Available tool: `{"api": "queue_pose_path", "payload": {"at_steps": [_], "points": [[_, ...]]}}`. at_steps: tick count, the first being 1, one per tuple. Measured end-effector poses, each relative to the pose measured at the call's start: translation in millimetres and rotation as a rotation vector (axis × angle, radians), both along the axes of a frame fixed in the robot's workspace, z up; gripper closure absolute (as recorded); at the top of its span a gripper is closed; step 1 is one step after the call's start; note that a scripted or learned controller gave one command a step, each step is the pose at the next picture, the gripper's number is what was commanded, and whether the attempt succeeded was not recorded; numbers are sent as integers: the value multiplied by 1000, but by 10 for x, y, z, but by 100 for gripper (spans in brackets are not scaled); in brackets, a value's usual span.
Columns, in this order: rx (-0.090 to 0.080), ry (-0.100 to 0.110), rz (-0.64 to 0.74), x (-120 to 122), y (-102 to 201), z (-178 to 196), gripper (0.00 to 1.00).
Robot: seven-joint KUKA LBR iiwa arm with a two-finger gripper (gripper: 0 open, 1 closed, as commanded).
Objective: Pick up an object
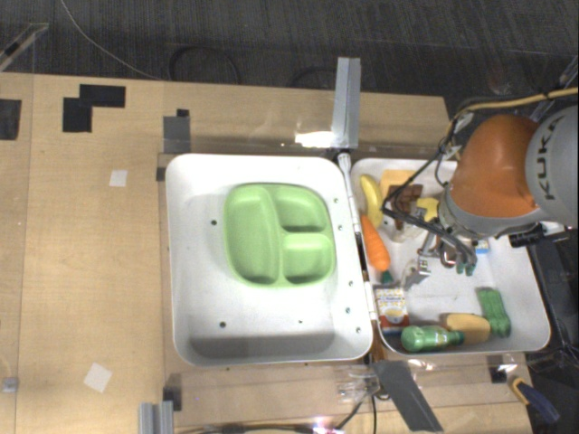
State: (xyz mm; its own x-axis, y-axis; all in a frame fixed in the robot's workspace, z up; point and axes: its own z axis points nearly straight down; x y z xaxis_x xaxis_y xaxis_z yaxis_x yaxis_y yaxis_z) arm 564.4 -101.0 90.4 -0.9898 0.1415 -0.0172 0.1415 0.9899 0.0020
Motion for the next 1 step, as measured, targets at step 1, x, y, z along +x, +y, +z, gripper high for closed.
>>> {"api": "queue_pose_path", "payload": {"at_steps": [1], "points": [[-2, -16, 8, 49, 13, 147, 100]]}}
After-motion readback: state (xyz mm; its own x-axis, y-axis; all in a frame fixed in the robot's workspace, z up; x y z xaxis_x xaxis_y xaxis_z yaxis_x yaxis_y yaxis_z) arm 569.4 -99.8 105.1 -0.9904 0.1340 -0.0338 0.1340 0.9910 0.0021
